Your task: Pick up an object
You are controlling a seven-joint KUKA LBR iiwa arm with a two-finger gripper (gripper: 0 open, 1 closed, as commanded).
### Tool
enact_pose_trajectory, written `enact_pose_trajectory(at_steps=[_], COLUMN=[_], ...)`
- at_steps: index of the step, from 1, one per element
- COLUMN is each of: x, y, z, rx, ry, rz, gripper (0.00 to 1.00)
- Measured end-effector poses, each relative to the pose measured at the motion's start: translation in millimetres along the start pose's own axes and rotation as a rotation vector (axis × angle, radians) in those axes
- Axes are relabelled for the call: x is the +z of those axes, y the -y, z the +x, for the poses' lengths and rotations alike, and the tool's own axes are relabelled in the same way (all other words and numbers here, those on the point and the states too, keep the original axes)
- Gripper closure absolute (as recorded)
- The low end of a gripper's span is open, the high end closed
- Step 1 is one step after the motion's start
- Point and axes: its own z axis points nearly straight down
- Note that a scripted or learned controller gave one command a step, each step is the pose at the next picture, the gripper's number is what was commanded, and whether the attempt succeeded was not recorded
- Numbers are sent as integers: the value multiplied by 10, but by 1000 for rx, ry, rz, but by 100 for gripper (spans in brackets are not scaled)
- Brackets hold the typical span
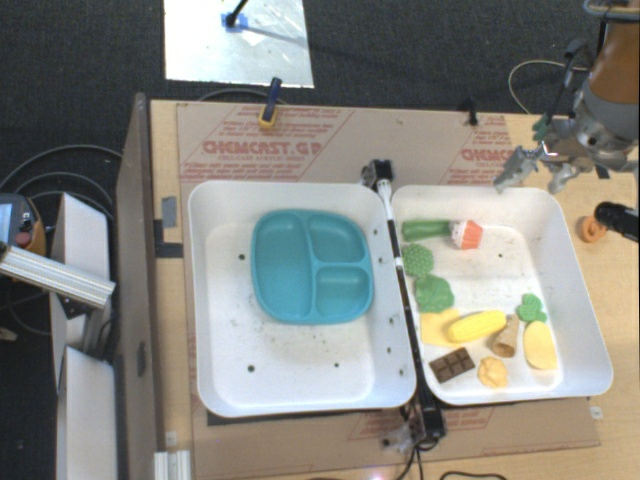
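At upper right of frame, gripper [535, 169] hovered over cardboard just above right bin [585, 298] top rim, fingers spread, nothing between them. Right bin held toy food: green cucumber [426, 229] and orange-white piece [466, 234] near top, two broccoli pieces [425, 277] at left-centre, yellow corn [476, 325], chocolate bar [451, 365] toward bottom. Left bin [225, 298] held teal divided plate [311, 266], centre of frame.
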Motion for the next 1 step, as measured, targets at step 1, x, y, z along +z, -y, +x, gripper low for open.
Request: enact_pose_trajectory(at_steps=[1], x=[1226], y=[643], z=[461], rx=[1], ry=[-6], rz=[17], gripper=[0])
